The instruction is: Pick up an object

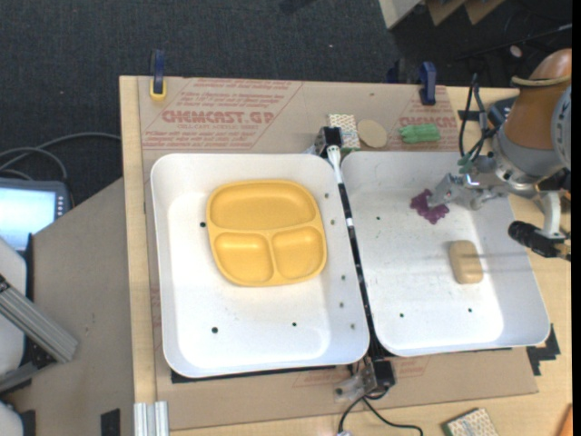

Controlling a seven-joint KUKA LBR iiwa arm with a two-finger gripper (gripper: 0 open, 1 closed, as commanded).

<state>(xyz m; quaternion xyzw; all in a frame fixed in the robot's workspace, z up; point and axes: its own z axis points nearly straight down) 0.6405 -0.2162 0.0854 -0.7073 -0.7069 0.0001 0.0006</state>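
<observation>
Camera view gives us the claw point(447, 192) over the right bin point(399, 289); we cannot tell its state. A purple object point(428, 207) lies just beside it, a tan block point(466, 262) nearer us. Farther left, the left bin point(182, 271) holds a yellow divided tray point(267, 232). Bench point(236, 112) lettering reads "CHEMCAST".

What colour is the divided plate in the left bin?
Yellow; the divided plate shows plainly in the camera view.

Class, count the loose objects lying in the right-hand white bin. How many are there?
2. A purple object lies in the right bin near the pincer; a tan block lies below it. Anything under the arm could be hidden.
</observation>
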